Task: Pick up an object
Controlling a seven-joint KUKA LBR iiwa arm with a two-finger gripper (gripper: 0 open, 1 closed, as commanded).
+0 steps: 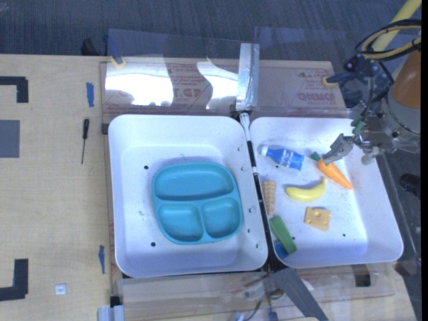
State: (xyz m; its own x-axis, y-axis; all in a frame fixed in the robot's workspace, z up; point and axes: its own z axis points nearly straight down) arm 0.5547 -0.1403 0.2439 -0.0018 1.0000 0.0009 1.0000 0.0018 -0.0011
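Note:
My gripper (353, 151) hangs over the back right of the right bin (381, 246), its two fingers spread apart and open. The left fingertip (334, 150) is just above an orange carrot (334, 172) with a green top, which lies on the bin floor, not between the fingers. Also in this bin are a blue and white bottle (283, 157), a yellow banana (306, 191), a tan cheese piece (317, 217), a waffle cone (269, 195) and a green block (279, 231) over a small blue piece (285, 247).
The left bin (127, 146) holds a teal divided plate (196, 201). A clear panel (200, 79) stands behind the bins, with cables (381, 42) at the back right. A screwdriver (85, 136) lies on the wooden bench to the left.

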